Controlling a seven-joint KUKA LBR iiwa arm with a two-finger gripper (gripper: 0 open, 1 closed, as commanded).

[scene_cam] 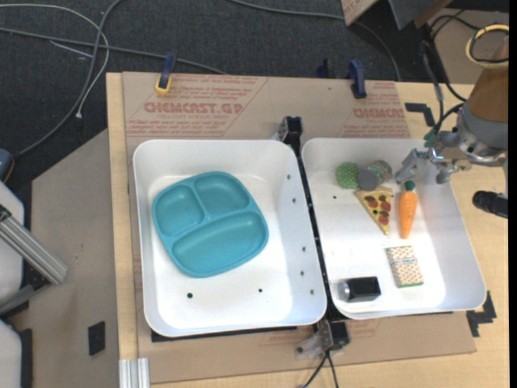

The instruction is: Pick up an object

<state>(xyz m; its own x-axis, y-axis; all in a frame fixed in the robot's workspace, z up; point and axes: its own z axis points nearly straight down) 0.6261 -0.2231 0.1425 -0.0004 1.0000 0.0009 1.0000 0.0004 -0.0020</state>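
My gripper hangs over the far right part of the right bin, open, with nothing between its fingers. Just below it lies an orange toy carrot, its green top pointing at the gripper. Left of the carrot is a toy pizza slice. A green round object and a grey object sit side by side at the bin's far end. Nearer the front are a small patterned box and a black block.
The left bin holds a teal divided plate. The arm comes in over the right bin's far right corner. Two blue clamps grip the cardboard at the back edge.
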